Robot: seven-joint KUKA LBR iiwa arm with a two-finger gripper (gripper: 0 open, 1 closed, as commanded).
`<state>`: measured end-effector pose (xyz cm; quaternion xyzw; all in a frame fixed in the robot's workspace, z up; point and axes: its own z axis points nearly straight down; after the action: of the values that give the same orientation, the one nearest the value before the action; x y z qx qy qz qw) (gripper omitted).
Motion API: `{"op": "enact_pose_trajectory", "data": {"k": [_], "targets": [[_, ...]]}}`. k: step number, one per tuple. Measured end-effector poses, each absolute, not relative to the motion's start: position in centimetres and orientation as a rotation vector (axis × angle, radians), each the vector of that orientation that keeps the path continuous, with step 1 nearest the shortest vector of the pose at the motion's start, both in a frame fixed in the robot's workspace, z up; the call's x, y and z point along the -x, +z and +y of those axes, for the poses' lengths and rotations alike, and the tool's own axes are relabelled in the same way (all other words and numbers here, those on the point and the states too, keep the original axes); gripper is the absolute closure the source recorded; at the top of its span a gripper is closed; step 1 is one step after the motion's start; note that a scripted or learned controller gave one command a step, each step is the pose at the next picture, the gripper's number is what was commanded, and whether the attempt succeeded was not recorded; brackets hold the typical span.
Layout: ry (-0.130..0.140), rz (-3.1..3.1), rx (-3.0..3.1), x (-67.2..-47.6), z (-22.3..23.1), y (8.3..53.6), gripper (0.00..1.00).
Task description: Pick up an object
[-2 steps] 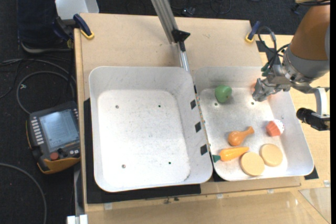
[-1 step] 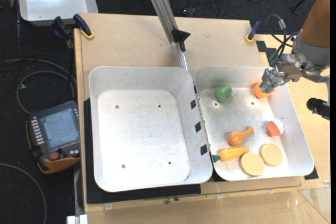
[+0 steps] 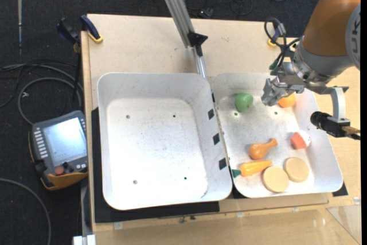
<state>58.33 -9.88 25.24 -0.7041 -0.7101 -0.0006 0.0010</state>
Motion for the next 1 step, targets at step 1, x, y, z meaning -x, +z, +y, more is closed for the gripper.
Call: {"op": "enact_pose_trajectory", "data": {"k": [1], "targets": [[0.000,-2.229,2.210,-58.38,-4.20,23.76,1.00]]}}
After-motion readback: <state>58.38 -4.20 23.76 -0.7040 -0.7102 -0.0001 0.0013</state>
